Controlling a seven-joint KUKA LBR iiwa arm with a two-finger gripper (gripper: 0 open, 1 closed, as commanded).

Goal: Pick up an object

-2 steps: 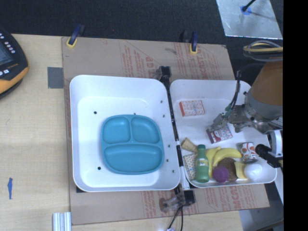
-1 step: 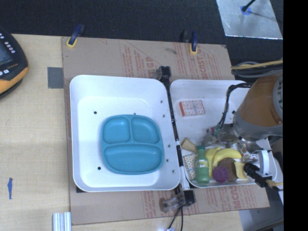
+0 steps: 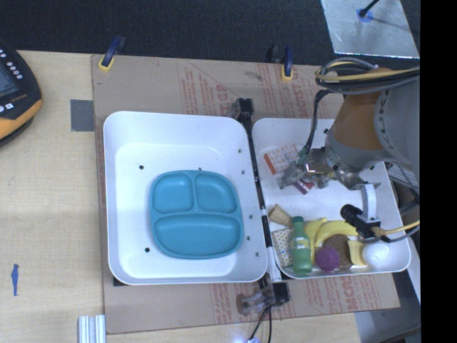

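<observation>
My gripper (image 3: 301, 177) hangs low over the upper half of the right bin (image 3: 396, 199). It sits right next to a white and red packet (image 3: 277, 157) and a small dark red item (image 3: 304, 187). Along the bin's front edge lie a green bottle (image 3: 300, 245), a yellow banana (image 3: 330, 229), a purple ball (image 3: 328, 258), a white ball (image 3: 376, 253) and a tan wedge (image 3: 279, 215). I see nothing clearly held by the gripper.
The left bin (image 3: 128, 148) holds a blue divided plate (image 3: 195, 214). The arm's grey and orange wrist (image 3: 360, 131) covers the right bin's upper right. A yellow and black handset (image 3: 14, 91) lies at the bench's far left.
</observation>
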